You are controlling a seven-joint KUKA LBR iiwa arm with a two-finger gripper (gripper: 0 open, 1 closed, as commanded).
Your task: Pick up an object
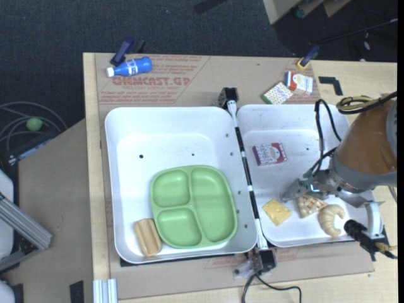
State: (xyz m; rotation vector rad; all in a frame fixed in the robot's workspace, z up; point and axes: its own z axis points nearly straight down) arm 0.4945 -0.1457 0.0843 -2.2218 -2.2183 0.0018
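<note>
The arm comes in from the right and its far side is cut off by the picture's edge. It hangs over the right bin and hides part of that bin's right side. The claw is low in the right bin, just above a small waffle piece. It is small and partly dark, so I cannot tell how it stands or if it grips anything.

In the right bin there is a red and white packet near the middle. A yellow cheese wedge lies near the front, close to the wall between the bins. The waffle piece is just to its right, and a croissant lies beside the waffle, touching or nearly touching it.

In the left bin there is a green plate with four parts. A tan bread stick lies just beside the plate's left front corner.

On the table behind the bins there is a blue and white bottle on its side. There is also a small checked box beside a small carton, too small to read.
</note>
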